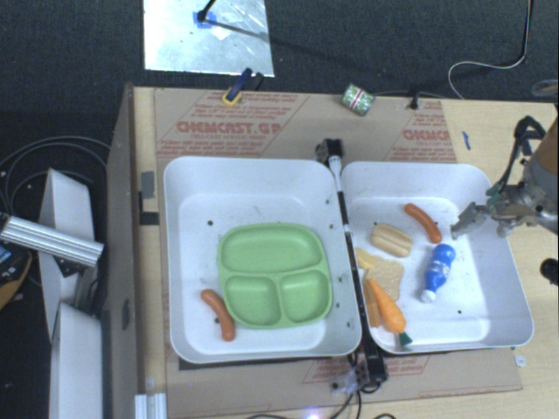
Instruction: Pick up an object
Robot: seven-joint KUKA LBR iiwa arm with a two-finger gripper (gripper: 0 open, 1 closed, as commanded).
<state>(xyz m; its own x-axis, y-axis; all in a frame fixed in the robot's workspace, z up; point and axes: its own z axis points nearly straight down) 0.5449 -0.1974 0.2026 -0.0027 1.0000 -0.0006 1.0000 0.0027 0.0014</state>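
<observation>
Your carrot [385, 306] lies nearest, at six o'clock in the right bin [502, 312], with the blue bottle [438, 269] just beside it at two o'clock. Your gripper [465, 218] hovers at the bin's three o'clock rim, holding nothing; you cannot tell its jaw width

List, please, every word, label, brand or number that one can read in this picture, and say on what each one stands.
"CHEMCAST GP": red print on the brown board behind the left bin.
More red print on the board behind the right bin: partly covered, too blurred to read.
Small can at the board's far edge: label too small to read.
Blue bottle in the right bin: no readable label.
</observation>
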